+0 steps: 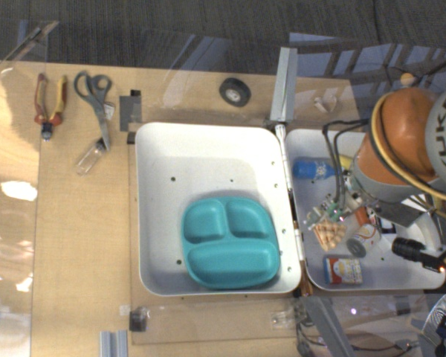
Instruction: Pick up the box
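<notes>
Overhead slanted view of the tabletop (74, 259) with two white bins. The left bin (163, 162) carries a teal divided tray (230, 242). The right bin (412, 274) carries the box (343, 270), a small flat carton with a printed face, lying near the bin's front wall and just right of the divider between the bins. Near it, toward the back, lie a tan waffle-patterned item (328, 233), a small grey disc (356, 249) and a blue bottle-like object (312, 169) against the rear of the bin. The arm (409, 143), with its orange band, hangs over the right bin, and the tool (342, 208) sits below it among wiring, above the tan item and short of the box; we cannot tell whether the tool is open or closed.

We judge the step in hand to be the approach. To do it well, we would shift the tool toward the front wall until it is centred over the box, align it across the carton's shorter side, and descend vertically. The risks we foresee are nudging the tan item or disc, and pinning the flat carton against the bin floor rather than gripping its edges. Scissors (97, 99) and pliers (47, 104) rest well apart on the tabletop.
</notes>
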`<act>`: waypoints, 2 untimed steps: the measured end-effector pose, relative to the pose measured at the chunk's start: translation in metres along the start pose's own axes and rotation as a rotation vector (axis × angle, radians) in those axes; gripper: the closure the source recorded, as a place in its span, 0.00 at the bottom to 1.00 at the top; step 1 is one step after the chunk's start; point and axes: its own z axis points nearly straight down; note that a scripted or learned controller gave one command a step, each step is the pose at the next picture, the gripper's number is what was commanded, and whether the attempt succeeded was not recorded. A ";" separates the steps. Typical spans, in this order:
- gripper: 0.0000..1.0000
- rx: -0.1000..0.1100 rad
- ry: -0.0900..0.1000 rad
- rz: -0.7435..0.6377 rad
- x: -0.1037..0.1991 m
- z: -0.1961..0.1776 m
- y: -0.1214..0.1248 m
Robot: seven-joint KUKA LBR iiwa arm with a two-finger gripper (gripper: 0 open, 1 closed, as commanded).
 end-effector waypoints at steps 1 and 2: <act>1.00 0.002 0.001 0.350 0.039 -0.005 0.019; 1.00 0.004 0.002 0.726 0.097 0.001 0.043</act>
